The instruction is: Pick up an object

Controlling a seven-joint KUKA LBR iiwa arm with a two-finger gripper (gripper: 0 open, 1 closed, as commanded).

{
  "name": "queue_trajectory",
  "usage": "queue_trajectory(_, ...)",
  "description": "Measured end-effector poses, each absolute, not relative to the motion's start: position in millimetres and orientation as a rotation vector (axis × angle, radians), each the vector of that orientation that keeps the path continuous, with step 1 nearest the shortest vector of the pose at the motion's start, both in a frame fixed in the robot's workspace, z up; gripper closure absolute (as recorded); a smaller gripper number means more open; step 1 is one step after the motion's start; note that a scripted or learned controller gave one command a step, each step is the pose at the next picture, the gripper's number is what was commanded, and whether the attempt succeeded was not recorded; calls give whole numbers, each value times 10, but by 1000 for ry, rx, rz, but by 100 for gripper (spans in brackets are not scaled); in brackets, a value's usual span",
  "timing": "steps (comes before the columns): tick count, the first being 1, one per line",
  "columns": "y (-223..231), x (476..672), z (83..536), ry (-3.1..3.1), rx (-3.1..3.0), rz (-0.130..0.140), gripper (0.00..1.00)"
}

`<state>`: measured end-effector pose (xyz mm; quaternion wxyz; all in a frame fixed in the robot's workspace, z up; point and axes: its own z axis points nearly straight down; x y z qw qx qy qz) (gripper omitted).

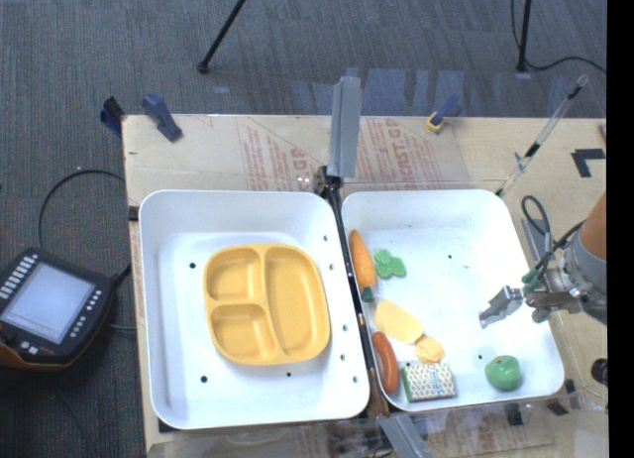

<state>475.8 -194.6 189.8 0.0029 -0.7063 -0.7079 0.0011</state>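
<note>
The right bin (pixel 446 210) holds several toy foods. An orange carrot (pixel 363 259) and a green leafy piece (pixel 388 266) lie by its left wall. Toward the front are a pale yellow piece (pixel 398 321), a small orange-yellow piece (pixel 429 349), a red-brown sausage (pixel 385 362) and a patterned block (pixel 429 382). In the front right corner sits a green apple (pixel 503 372). My gripper (pixel 517 306) hangs over the bin's right side, above and behind the apple. Its fingers stand open with nothing between them.
The left bin (pixel 168 248) holds a yellow three-compartment plate (pixel 267 304). A grey upright post (pixel 345 134) stands behind the seam between the bins. A handheld controller (pixel 45 305) lies on the floor at left. Cables run along the bench's right edge.
</note>
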Motion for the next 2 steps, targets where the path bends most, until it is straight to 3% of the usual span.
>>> queue_trajectory(1, -1215, 4749, 851, -2371, -2049, 3, 0)
queue_trajectory(2, -1227, 4760, 974, -2366, -2057, -1, 100)
